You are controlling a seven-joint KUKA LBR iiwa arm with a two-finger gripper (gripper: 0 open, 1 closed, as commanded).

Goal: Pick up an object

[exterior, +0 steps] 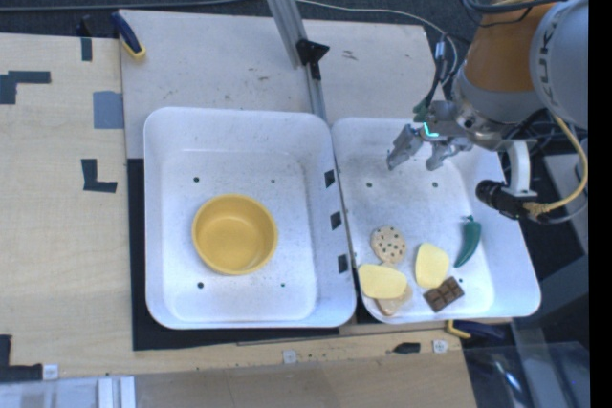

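Note:
My gripper hangs over the upper part of the right bin, its two fingers spread apart with nothing between them. Well below it, near the bin's front, lie a spotted cookie, a yellow flat piece, a smaller yellow piece, a brown chocolate block and a green pepper. A yellow bowl sits in the left bin.
A slanted metal rod runs from the top down to the divide between the bins. The grey and orange arm with its cables fills the upper right. A clamp sits at the bench's top left.

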